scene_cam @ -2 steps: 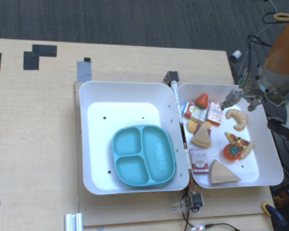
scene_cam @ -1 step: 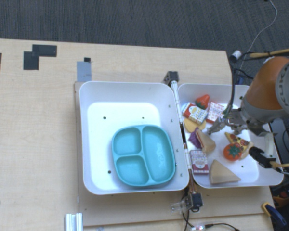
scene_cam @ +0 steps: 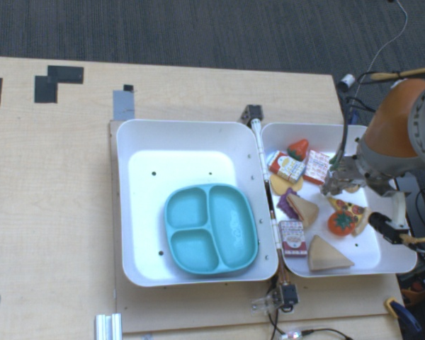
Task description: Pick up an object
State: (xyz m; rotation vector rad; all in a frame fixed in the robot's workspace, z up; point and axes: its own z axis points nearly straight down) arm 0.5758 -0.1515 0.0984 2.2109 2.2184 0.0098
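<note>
Reaching in from 3 o'clock, the grey arm (scene_cam: 411, 129) with its orange band is seen above the right bin (scene_cam: 389, 261), and the gripper (scene_cam: 338, 183) hangs low over the middle of that bin. Whether the fingers are released or clenched cannot be told, because they are blurred and partly covered by the wrist; no object is seen between them.

The objects to pick are all gathered in the right bin. A red strawberry toy (scene_cam: 298, 149) lies at 12 o'clock of the heap, with a small food box (scene_cam: 287, 167) just beside it at 7 o'clock and a pink-white packet (scene_cam: 316, 166) at 4 o'clock. A pizza slice toy (scene_cam: 348, 208) and a tomato toy (scene_cam: 341, 223) are found just below the gripper, at 5 o'clock from it. A tan wedge (scene_cam: 328, 256) rests at 6 o'clock of the bin, near a red-white carton (scene_cam: 292, 236).

In the left bin (scene_cam: 138, 211) a blue divided plate (scene_cam: 211, 228) is placed, toward 5 o'clock. Both bins stand on the wooden table (scene_cam: 49, 211).
</note>
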